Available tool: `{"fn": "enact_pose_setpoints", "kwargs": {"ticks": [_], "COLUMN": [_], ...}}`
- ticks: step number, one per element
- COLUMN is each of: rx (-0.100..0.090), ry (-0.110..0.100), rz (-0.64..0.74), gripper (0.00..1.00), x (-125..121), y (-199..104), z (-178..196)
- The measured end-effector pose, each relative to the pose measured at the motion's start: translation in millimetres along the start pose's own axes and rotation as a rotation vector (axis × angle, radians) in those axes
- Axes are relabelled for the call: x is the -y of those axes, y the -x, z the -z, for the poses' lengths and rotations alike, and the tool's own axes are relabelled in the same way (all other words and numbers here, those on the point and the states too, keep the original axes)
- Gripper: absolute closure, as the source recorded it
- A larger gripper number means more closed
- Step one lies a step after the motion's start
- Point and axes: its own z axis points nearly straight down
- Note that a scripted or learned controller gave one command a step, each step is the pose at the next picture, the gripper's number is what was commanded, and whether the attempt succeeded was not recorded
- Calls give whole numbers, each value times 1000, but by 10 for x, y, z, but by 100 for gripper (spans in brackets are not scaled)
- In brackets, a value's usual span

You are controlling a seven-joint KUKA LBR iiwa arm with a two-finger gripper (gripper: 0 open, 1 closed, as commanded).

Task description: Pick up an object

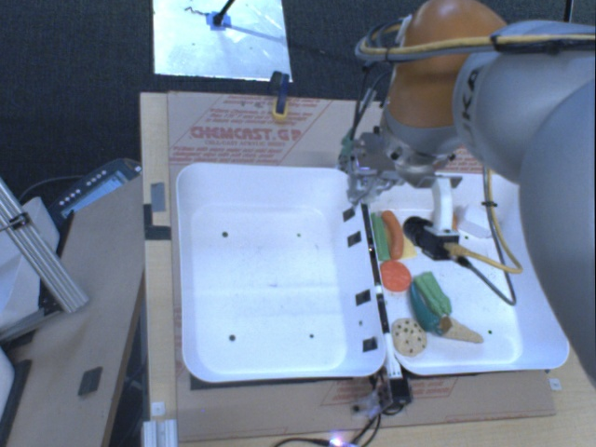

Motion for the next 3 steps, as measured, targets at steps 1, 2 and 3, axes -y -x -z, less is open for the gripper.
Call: {"fn": "enact_pose_setpoints", "kwargs": {"ticks": [1, 2, 3], "rx": [-4, 1, 0], "ry": [26, -5, 8], "rz": [6, 3, 1], "gripper": [100, 100, 100], "x": [-395, 95, -394], "y": [-830, -1330, -1663], "z": [1461, 269, -37]}}
